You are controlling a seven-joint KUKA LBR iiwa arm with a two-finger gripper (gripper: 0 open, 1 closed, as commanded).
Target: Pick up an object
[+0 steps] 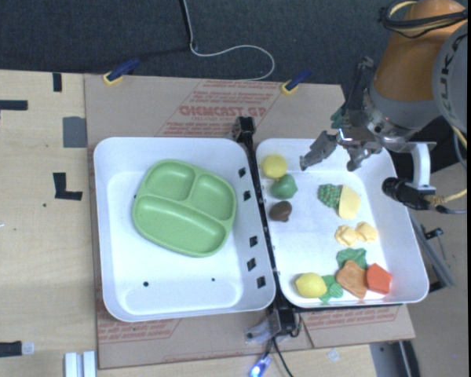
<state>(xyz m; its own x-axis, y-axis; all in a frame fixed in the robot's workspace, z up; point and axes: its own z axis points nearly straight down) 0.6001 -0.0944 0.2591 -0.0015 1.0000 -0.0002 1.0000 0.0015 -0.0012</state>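
Your pincer [333, 154] hangs over the far edge of the right bin [404, 246], its two dark fingers [314, 155] spread wide with nothing between them. You have no object picked up yet; everything lies on the bin floor.

Nearest to the fingers, look at the yellow ball [274, 165] near the bin's far left corner, with a green round piece [283, 185] just beside it and a brown piece [280, 210] a little nearer you, all along the left wall. Toward the middle you see a green leafy piece [328, 194] touching a pale yellow wedge [349, 203], and below them a light yellow lumpy piece [355, 234]. At the near edge lie a lemon [311, 284], a green leafy scrap [350, 257], an orange-brown piece [351, 279] and a red block [378, 279], crowded together.

In the left bin [118, 277] a green divided plate [184, 206] rests tilted toward the far side. Both bins sit on a cardboard sheet [212, 108] held by yellow-and-blue clamps [122, 71] at its far corners.
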